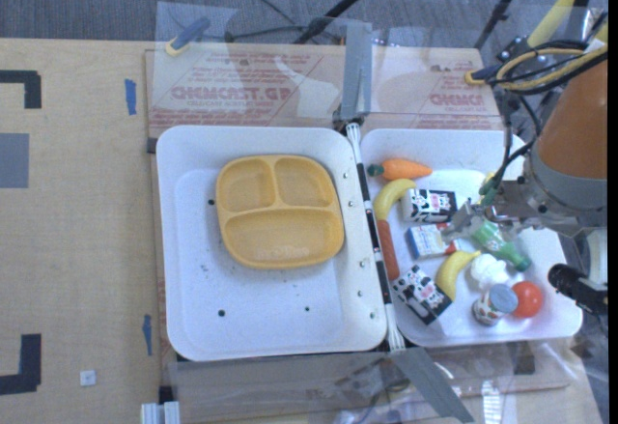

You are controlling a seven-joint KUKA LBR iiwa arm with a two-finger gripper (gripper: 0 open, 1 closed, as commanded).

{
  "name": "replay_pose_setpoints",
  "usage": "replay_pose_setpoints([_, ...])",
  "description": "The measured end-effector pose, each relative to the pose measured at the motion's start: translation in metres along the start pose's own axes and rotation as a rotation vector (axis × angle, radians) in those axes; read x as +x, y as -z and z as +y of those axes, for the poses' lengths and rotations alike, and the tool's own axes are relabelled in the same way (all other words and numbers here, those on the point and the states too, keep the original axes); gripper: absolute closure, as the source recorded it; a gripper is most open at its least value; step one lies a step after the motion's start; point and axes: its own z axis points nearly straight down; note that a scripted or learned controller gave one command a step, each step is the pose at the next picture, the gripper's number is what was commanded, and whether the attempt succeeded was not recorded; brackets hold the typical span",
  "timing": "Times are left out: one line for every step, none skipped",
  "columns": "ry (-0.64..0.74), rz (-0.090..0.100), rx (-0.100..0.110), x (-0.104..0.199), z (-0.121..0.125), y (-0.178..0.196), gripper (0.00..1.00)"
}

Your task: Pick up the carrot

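Nothing is done yet; the carrot (pixel 406 168) lies untouched at the back of the right bin (pixel 565 321), just behind a banana (pixel 389 195); the gripper (pixel 480 216) hangs right of that banana, its grip unreadable; reach, grasp and lift remain.
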Motion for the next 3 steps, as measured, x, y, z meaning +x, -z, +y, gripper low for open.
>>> replay_pose_setpoints([0.109, -0.003, -0.006, -0.013, -0.017, -0.111, 0.0])
replay_pose_setpoints([0.107, -0.003, -0.01, -0.014, -0.015, -0.103, 1.0])
replay_pose_setpoints([0.074, -0.002, -0.013, -0.052, -0.003, -0.13, 1.0])
